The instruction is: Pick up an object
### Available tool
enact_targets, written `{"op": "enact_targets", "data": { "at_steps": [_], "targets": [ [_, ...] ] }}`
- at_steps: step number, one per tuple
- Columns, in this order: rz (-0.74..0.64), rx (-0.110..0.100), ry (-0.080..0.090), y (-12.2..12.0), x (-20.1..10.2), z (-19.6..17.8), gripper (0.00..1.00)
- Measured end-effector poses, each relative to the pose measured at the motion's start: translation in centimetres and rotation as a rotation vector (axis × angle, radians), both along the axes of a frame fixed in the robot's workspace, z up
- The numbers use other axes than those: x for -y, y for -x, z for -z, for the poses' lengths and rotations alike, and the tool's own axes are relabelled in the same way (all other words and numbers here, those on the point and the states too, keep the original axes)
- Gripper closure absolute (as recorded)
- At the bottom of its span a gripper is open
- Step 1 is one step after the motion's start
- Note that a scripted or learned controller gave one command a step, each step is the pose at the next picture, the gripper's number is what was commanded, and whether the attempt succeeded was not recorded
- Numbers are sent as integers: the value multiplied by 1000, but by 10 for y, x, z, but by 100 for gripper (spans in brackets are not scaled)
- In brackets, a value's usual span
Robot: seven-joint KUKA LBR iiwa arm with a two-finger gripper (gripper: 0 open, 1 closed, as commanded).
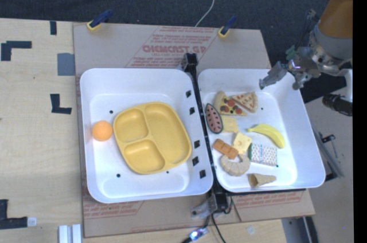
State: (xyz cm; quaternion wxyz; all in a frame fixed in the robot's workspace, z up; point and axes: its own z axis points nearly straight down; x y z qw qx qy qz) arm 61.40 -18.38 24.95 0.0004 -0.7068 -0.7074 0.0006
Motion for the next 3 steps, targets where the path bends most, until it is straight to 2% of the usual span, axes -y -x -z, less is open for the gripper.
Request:
{"op": "enact_targets", "data": {
  "at_steps": [1,2,3],
  "targets": [
    [-2,-5,0,-8,0,59,0],
    [-1,-4,1,-8,1,103,0],
    [-2,-1,0,-15,-1,164,0]
  ]
}}
